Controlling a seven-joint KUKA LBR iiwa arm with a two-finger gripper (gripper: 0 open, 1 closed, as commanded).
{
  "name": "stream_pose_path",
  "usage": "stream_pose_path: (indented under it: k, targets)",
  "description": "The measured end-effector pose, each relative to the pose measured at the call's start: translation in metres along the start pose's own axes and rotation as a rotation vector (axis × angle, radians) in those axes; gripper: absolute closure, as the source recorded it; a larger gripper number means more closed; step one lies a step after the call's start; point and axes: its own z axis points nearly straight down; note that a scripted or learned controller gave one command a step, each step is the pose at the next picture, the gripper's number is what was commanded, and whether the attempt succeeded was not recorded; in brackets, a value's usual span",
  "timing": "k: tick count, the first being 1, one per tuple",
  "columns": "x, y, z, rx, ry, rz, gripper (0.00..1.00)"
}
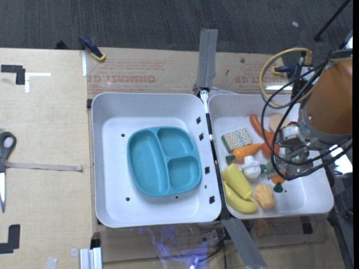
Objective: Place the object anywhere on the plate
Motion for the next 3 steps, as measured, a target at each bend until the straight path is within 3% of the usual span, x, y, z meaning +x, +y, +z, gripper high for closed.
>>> stream_pose_path:
  k: [1,2,3]
  targets:
    - [-0.11,-0.036,-0.03,0.0,-0.001,-0.285,1.0]
    - [-0.182,-0.048,-0.115,0.002,-0.001,-0.277,1.0]
    - [-0.181,-0.048,-0.115,0.001,-0.001,-0.277,0.0]
